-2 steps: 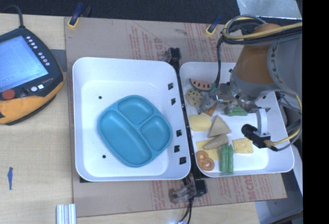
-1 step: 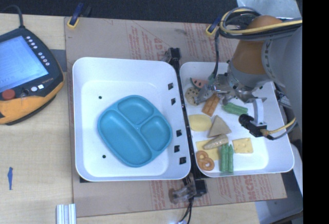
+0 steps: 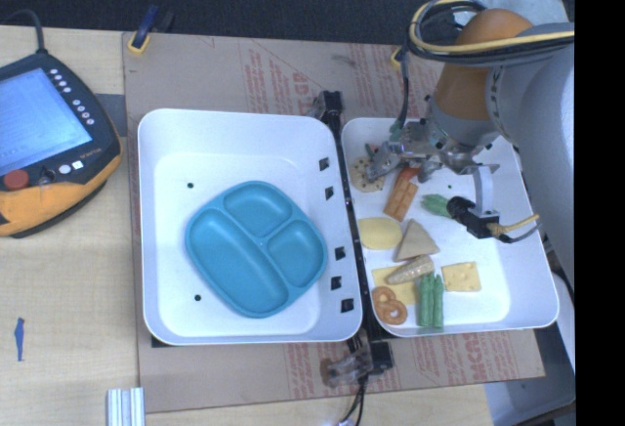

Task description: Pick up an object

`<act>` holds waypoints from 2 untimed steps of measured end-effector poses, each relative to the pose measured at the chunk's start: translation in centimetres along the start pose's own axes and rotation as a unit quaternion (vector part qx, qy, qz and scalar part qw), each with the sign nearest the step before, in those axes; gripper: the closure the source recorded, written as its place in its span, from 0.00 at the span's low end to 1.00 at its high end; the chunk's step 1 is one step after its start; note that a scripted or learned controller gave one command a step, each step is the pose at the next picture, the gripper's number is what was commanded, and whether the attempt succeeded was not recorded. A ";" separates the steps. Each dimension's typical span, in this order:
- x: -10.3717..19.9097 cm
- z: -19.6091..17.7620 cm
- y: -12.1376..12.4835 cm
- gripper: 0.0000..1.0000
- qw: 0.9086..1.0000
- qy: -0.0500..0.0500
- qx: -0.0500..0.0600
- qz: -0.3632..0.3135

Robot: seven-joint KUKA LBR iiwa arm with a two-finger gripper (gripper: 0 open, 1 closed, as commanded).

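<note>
The bench (image 3: 78,287) bears two white bins (image 3: 166,317), cardboard (image 3: 283,72) and a pendant (image 3: 49,146).

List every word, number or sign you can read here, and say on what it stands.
No text can be read.
Cardboard sheet under the bins: faint red print, too blurred to read.
Handheld control pad at the left: blue screen and buttons, any labels too small to read.
</note>
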State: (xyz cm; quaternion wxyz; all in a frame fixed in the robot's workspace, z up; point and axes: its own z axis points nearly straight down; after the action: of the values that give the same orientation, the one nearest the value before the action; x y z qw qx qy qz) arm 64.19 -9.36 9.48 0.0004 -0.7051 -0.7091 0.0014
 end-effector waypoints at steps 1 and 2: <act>-0.6 0.0 -6.2 0.00 1.000 0.000 -0.003 0.002; -0.5 -1.2 -5.9 1.00 1.000 0.001 -0.004 0.000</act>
State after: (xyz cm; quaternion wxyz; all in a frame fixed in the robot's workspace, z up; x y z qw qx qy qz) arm 58.29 -9.90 10.69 -0.0015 -0.7051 -0.7091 -0.0024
